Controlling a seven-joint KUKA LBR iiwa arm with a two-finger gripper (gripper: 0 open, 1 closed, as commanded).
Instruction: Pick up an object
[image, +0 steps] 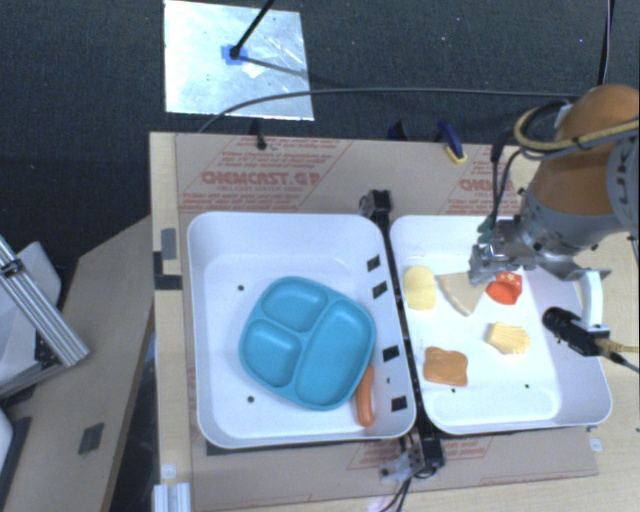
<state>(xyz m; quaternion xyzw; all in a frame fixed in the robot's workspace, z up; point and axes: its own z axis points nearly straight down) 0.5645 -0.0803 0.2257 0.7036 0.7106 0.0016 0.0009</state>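
Observation:
My gripper (489, 266) hangs over the back of the right bin (580, 400), the grey arm with its orange band reaching in from the right. Just below its tip lies a red toy piece (506, 290), and a beige wedge (459, 293) sits to the left of that. Also in this bin are a pale yellow piece (420, 287), a yellow ridged chunk (508, 338) and an orange-brown piece (446, 366). The gripper's body hides whatever lies directly under it.
The left bin (225, 250) holds a blue divided plate (306, 342) and an orange sausage (365, 396) by its right wall. A black camera-like part (570, 330) juts from the arm over the right bin's right side. A foil sheet (237, 60) lies behind the bench.

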